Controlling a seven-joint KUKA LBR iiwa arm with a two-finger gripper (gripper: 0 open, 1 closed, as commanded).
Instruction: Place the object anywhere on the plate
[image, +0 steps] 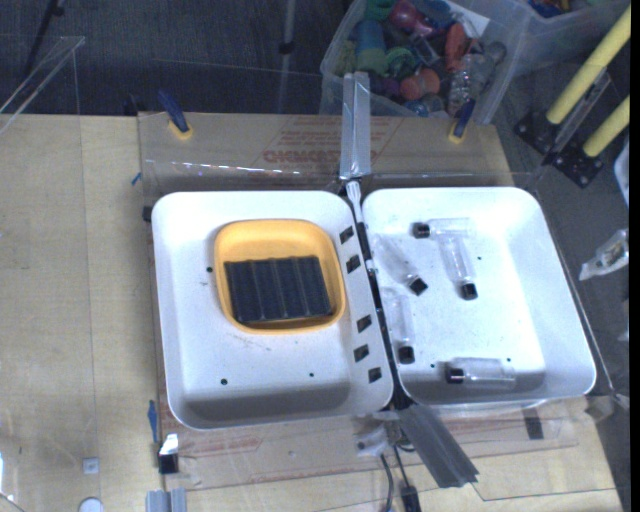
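Note:
A yellow plate (272, 233) with rounded corners lies in the left white bin (190, 345). A dark ribbed rectangular object (277, 288) rests flat on the plate, covering its front half and reaching close to its near rim. In the right white bin (535, 300) lie several clear tubes with black caps: one at the back (440, 231), one in the middle (462, 270), one along the front wall (482, 373). Another clear tube (400, 325) lies by the divider.
The raised divider (362, 290) between the bins carries black marks. A clear box of colourful toys (420, 45) stands behind the bins, and yellow foam rods (598, 70) lean at the back right. Wooden bench surface (70, 300) extends to the left.

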